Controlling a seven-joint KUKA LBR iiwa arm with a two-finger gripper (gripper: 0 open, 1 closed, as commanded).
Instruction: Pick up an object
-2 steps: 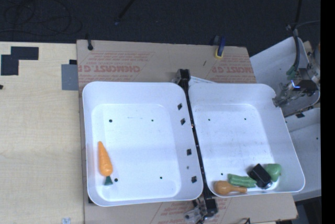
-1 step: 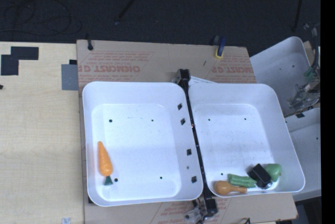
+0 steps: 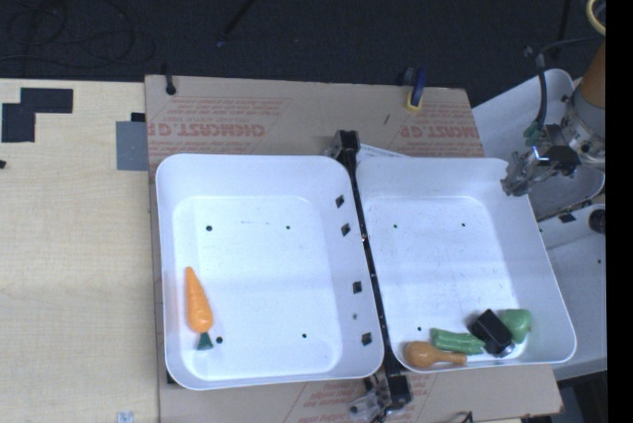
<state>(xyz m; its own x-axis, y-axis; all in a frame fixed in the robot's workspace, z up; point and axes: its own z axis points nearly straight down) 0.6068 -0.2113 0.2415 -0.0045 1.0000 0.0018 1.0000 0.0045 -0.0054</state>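
Observation:
An orange toy carrot [image 3: 198, 300] with a green stem lies near the front left corner of the left bin [image 3: 247, 176]. In the front right corner of the right bin [image 3: 445, 179] several items are bunched together: an orange gourd-shaped toy [image 3: 432, 355], a long green piece [image 3: 456, 341], a black block [image 3: 492, 331] and a rounded green toy [image 3: 515, 320]. My gripper [image 3: 521, 174] hangs over the far right rim of the right bin, well away from every object, and nothing shows in it.
Both bins rest on a brown cardboard sheet [image 3: 297, 120] held by a blue clamp [image 3: 415, 88] at the back. A black divider strip [image 3: 358, 243] runs between the bins. Light wooden bench lies to the left.

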